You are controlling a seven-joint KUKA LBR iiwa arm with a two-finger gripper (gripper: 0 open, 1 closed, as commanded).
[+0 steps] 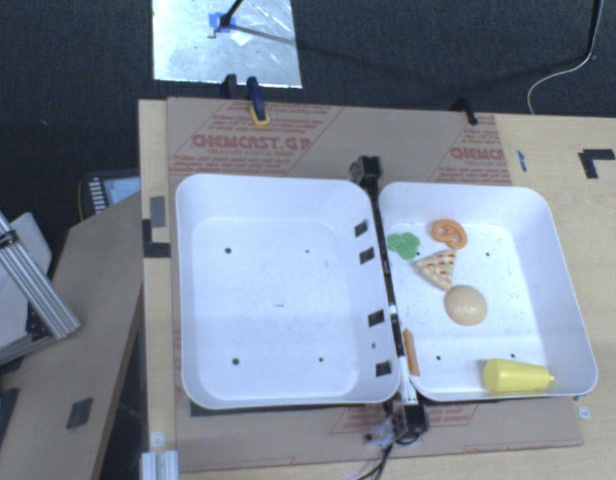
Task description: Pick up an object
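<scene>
— What do we have nearest to us?

— In the shallow white right-hand bin (528,268), the yellow plastic squash-shaped piece (516,375) lies on its side in the near corner. Towards the left, a thin orange stick (410,351) lies along the wall that the two bins share.

— And farther in?

— We see a round tan ball (466,305) near the middle of that bin. Just beyond it lies a tan wedge with a criss-cross pattern (437,266); whether the two touch we cannot tell. Beyond the wedge sit a small green leafy piece (403,244), near the shared wall, and an orange pretzel-shaped ring (448,232) to its right, apart from it.

— The other bin?

— The shallow white left-hand bin (278,298) stands beside the first, the rims meeting. Both rest on a brown sheet with red lettering (318,133) on the pale wooden table (103,268).

— Past the bins?

— A yellow clamp (258,116) sits at the sheet's far edge, and a silvery square panel (226,28) lies on the dark floor beyond.

— The jaws?

— We cannot tell how they stand.
</scene>
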